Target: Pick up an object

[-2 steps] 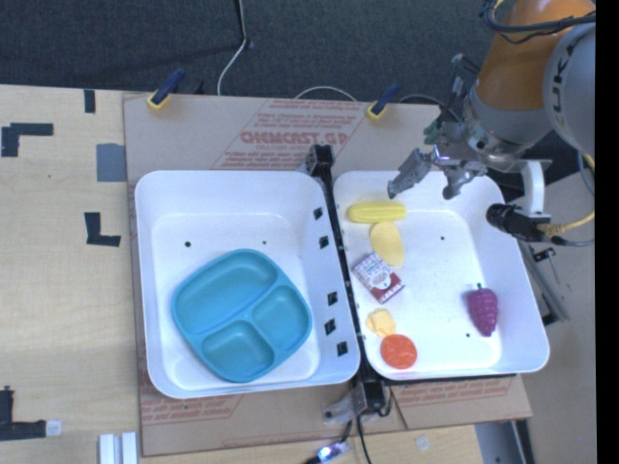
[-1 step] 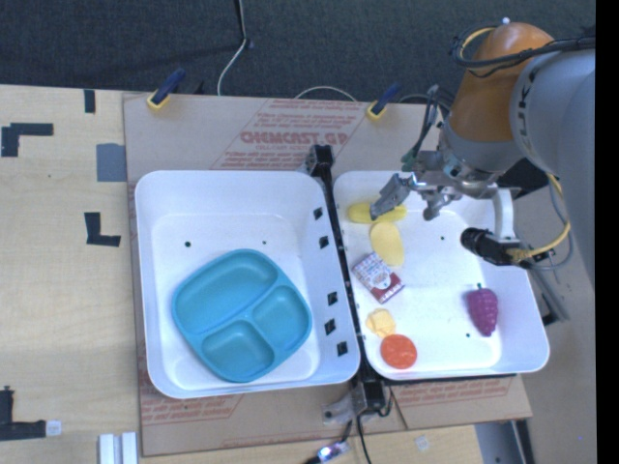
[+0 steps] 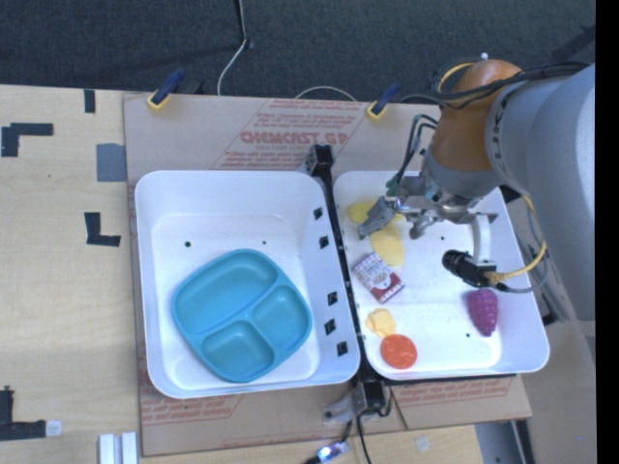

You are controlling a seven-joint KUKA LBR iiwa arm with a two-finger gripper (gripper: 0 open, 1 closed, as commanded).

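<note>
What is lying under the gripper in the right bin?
Under the gripper in the right bin lie yellow pieces, partly showing. The gripper covers their upper parts, so their full shape and number cannot be seen.

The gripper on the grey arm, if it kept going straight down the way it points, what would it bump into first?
Most likely the yellow banana-shaped toy lying in the right white bin, since the gripper hangs just above it. Depth is hard to judge from this slanted view.
</note>
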